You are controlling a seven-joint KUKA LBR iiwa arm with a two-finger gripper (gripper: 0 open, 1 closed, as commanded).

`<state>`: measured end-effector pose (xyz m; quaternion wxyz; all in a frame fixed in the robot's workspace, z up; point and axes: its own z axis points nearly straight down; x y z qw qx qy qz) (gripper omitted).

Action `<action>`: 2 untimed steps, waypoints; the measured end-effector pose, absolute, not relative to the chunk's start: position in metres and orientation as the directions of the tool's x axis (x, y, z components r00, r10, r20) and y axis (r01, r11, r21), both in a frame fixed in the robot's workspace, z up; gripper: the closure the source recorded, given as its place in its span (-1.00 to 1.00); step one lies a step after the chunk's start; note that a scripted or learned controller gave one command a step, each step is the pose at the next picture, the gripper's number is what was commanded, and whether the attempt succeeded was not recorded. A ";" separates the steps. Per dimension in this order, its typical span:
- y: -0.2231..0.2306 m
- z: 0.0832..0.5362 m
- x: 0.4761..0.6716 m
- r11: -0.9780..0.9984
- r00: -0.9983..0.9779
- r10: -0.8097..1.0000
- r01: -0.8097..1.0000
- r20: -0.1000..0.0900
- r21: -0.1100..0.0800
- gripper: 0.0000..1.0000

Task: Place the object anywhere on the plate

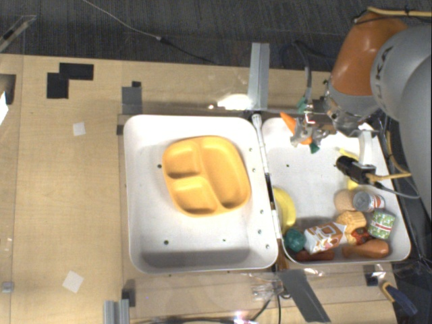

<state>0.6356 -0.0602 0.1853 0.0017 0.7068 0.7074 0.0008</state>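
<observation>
The two-finger gripper (307, 131) hangs over the right white bin's (317, 181) far corner, fingers closed on a small orange carrot-shaped toy (290, 122); the yellow divided plastic plate (204, 174) lies well apart

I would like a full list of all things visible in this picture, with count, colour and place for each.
white shallow bins: 2, white, side by side on the bench
yellow plastic plate with compartments: 1, yellow, in the left bin
small orange carrot-shaped piece: 1, orange, far corner of the right bin, beside the claw
yellow rounded object: 1, yellow, at the right bin's left wall
dark green ball: 1, green, near corner of the right bin
pile of toy food and small cans: several, mixed colours, near end of the right bin
grey arm with orange band: 1, upper right
claw: 1, over the right bin's far end
</observation>
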 end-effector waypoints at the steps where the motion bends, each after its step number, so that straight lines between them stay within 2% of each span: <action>1: 0.021 0.185 0.621 0.087 -0.087 0.996 0.996 0.002 0.004 1.00; 2: 0.073 0.210 0.576 0.371 -0.371 0.929 0.929 -0.001 0.006 1.00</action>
